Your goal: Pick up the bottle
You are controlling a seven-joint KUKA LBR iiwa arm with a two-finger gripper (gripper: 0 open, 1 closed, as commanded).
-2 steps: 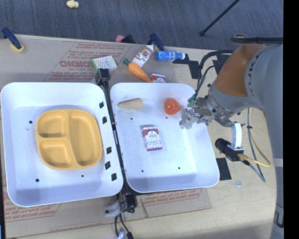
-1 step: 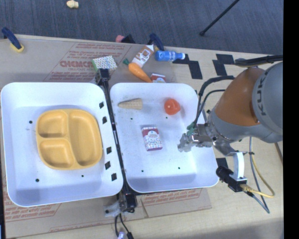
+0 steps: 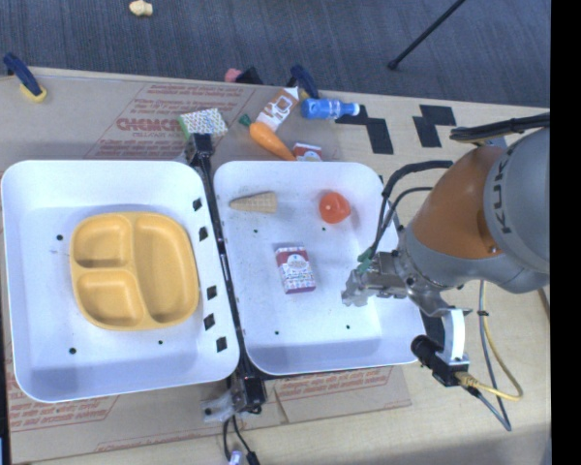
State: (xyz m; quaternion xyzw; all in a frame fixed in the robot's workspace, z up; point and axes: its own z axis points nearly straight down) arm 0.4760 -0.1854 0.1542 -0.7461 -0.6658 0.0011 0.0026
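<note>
A small blue bottle [image 3: 326,109] lies on its side on the cardboard behind the right bin [image 3: 368,349]. Beside it, to the left, lies a white bottle with an orange label [image 3: 277,109]. My gripper [image 3: 365,287] hangs low over the right side of the right bin, near its right wall, well in front of both bottles. Nothing shows in its grasp. The grey and orange arm [image 3: 470,223] reaches in from the right above the bin's edge.
In the right bin lie a waffle cone [image 3: 255,201], a red round piece [image 3: 334,206] and a small red packet [image 3: 295,268]. A yellow divided plate [image 3: 136,269] sits in the left bin [image 3: 39,356]. A carrot [image 3: 269,140] and a green patterned block [image 3: 201,122] lie behind the bins.
</note>
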